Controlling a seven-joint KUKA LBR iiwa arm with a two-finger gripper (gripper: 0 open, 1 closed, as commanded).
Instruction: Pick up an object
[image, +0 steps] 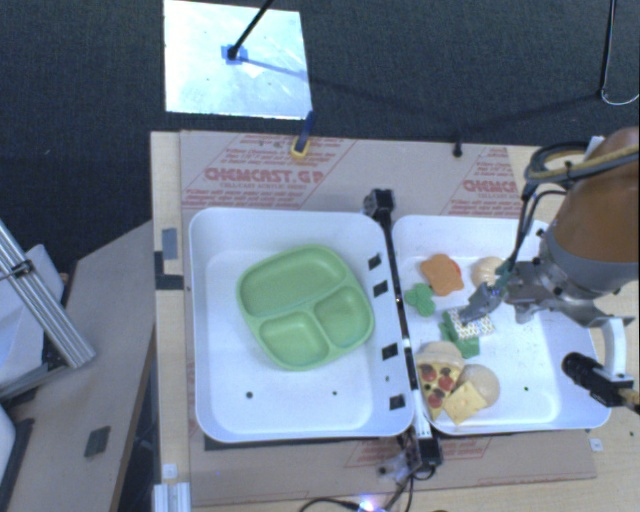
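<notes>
My gripper (480, 308) reaches in from the right and hangs low over the middle of the right bin (530, 395). Its tip sits just above and to the right of a small green and white checkered piece (462, 332); whether they touch is unclear. Toy foods lie around it: an orange piece (441, 272), a green broccoli-like piece (419, 298), a pale beige piece (487, 268), a pizza slice (436, 377), a yellow cheese wedge (463, 401) and a tan bun (483, 379). The arm hides part of the bin's right side.
The left bin (220, 380) holds a green divided plate (305, 305). A black clipped divider (393, 310) runs between the two bins. A dark knob on the arm (585, 370) juts over the right bin's right rim.
</notes>
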